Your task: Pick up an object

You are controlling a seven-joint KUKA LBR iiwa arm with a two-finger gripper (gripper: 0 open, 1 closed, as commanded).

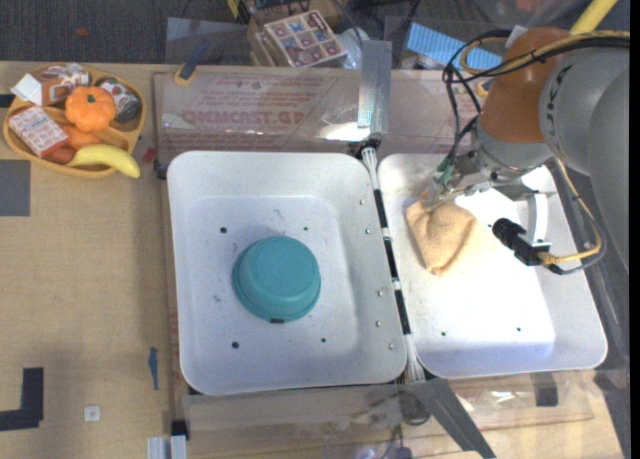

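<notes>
1. Arm (590, 97) comes in from the right, grey w/ orange band (515, 97) above the wrist, bent down over the right bin (560, 347).
2. Gripper (452, 182) sits low at the bin's upper-left part, near the wall shared w/ the left bin (200, 347).
3. Gripper state: can't tell. Too small and cluttered at the tip to see if it's wide, narrow or holding anything.
4. Cloth (440, 235): tan, crumpled, roughly wedge-shaped, in the right bin's left half, near the divider.
5. Its top corner meets the gripper tip. Touching or just under it, can't tell which.
6. The rest of the cloth lies toward the bin's middle, apparently on the floor.
7. Bright glare on the bin floor just right of the cloth.
8. Left bin: teal bowl (278, 278), upside down, about centre, well apart from the cloth and gripper.
9. A few dark specks on both bin floors.
10. Bench (80, 297), far upper left: yellow dish (20, 137) w/ toy food, incl. an orange pumpkin (90, 108) and small boxes. A banana (106, 158) rests at its front rim.
11. Clear plastic sheet (260, 112) w/ red print lies just behind the left bin.
12. Patterned box (300, 37) and other clutter beyond the bench, at the top.
</notes>
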